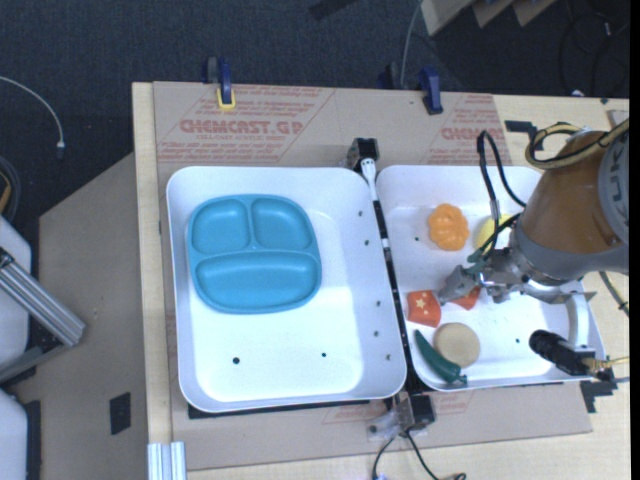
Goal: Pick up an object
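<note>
we see the gripper (468, 286) low in the right bin (400, 190), hemmed in. just left of the fingers lies a red block (424, 308); just below them a tan round piece (458, 343) with a green piece (437, 358) against it. above the fingers sits an orange object (448, 226), a yellow one (485, 233) beside it. far left of the fingers, the left bin (290, 368) offers open white floor around its blue divided plate (256, 252).
</note>
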`<state>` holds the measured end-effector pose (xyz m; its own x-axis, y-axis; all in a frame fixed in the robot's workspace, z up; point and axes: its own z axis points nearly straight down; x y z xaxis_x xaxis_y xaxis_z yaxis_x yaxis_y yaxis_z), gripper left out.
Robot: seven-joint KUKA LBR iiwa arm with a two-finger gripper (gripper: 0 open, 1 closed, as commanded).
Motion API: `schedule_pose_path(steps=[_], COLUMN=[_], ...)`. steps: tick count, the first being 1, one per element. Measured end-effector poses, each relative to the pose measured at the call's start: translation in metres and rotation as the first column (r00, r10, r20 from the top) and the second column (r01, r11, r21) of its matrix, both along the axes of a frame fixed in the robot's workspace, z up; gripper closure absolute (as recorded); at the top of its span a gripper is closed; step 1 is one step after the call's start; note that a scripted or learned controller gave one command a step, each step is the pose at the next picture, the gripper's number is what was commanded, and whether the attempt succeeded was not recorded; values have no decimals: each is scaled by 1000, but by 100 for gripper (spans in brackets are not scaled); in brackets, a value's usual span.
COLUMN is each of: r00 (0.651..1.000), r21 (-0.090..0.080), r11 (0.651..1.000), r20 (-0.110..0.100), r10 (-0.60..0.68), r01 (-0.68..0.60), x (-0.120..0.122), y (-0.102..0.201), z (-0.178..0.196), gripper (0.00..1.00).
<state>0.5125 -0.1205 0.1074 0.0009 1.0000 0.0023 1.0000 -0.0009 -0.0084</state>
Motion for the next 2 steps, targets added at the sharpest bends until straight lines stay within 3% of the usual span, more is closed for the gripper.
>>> schedule_pose_path(steps=[1, 2], r00=[1000, 1000], r21=[-2, -3], r11=[1000, 1000], r20=[6, 8], r10=[-1, -1], r01=[1, 1], x=[0, 0], y=[0, 0], z=[-23, -13], gripper=[0, 100])
